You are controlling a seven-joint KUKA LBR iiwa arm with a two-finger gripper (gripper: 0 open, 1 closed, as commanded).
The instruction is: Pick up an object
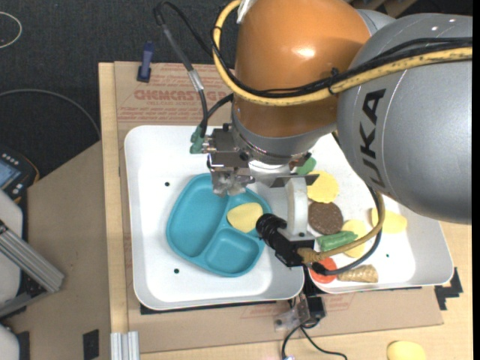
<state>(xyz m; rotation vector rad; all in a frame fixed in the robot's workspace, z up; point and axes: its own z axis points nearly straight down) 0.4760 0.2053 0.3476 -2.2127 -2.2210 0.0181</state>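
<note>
Dark carpet [52, 58] on all sides; on it a cardboard sheet [120, 111] carries both bins, with a bare margin along its left edge.

Left bin [146, 193]: white, shallow. Holds a blue tray [196, 220], divided, lying flat and askew from the bin's middle toward the near right corner. There is wide bare floor along the bin's left wall and in its far left corner. Room is tighter at the near edge, where the tray's corner comes close to the wall. A yellow slice [244, 216] lies loose and flat on the tray's right side.

Gripper [228, 180]: hangs over the tray's far right rim, just beyond the slice, with the arm's bulk above it. Whether it is open or closed cannot be told from this angle, and nothing is seen held. The placement suggests the tray rim or the slice as target. The rim offers a raised edge to pinch; the slice lies low and would likely be harder to take.

Right bin [429, 265]: crowded along its left wall.
- Yellow disc [324, 188] toward the far end.
- Brown disc [325, 217] just beside it on the near side.
- Green pod [339, 239] next toward the near edge.
- Cone [361, 275] at the near edge.
- Yellow piece [392, 222] further right, partly under the arm.

These lie close together, leaving little room to close on one alone. The near right corner is bare.
</note>
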